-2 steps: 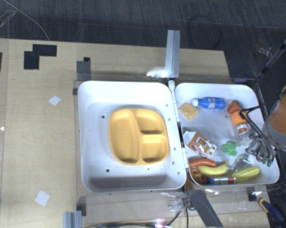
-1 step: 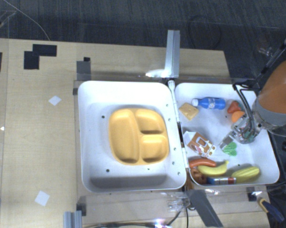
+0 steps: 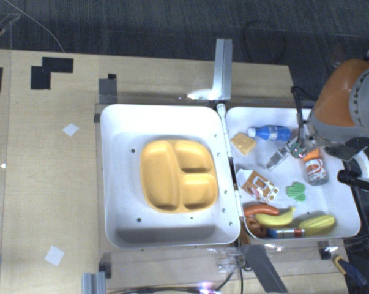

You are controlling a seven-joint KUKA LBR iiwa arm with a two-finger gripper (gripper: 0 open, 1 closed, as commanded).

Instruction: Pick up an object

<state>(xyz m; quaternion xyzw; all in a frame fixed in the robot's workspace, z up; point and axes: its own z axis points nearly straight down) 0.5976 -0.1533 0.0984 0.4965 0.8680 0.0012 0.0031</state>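
The right bin [image 3: 349,196] holds several small objects. A blue bottle [image 3: 271,132] lies at the back beside a yellow wedge [image 3: 243,143]. An orange-and-white can [image 3: 314,166] stands near the right side. A green toy [image 3: 297,191] and a patterned orange-white packet [image 3: 261,187] lie in the middle. At the front are a banana [image 3: 277,217], a red piece [image 3: 256,209] and a yellow-green fruit [image 3: 317,223]. My gripper [image 3: 281,157] hangs low over the bin's bare floor between the bottle, the wedge and the can, with nothing seen in it.
The left bin [image 3: 120,164] holds a yellow divided tray [image 3: 175,175]. A metal post [image 3: 223,69] stands behind the seam between the bins. The arm's grey and orange body [image 3: 343,103] overhangs the right bin's back right corner.
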